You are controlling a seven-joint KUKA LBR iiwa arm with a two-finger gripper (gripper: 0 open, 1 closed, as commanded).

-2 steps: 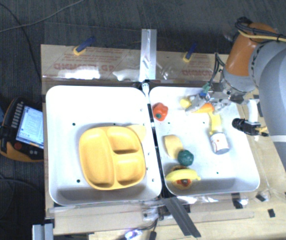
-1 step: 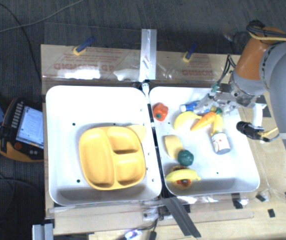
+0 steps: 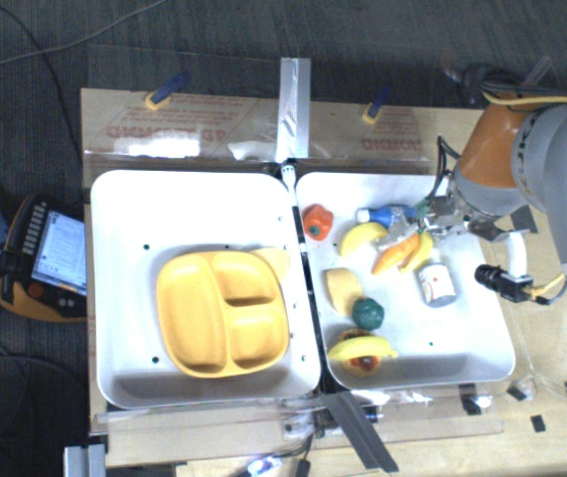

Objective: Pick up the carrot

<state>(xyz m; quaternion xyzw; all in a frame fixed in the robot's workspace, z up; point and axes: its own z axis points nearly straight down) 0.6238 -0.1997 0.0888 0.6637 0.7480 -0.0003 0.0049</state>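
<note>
Jaws (image 3: 409, 230) at carrot (image 3: 394, 256); right bin (image 3: 482, 341).

1 fixed overhead camera, slanting onto both bins (image 3: 114, 266).

Even, fairly bright overhead light falls on the two shallow white plastic bins (image 3: 204, 192), whose floors wash out almost to pure white with only faint grey shading along their rims. Glare streaks the clear plastic sheet (image 3: 164, 132) at the far edge of the desk. The whole picture is soft and slightly grainy, and the dark carpeted floor (image 3: 55, 28) stays dim.
</note>
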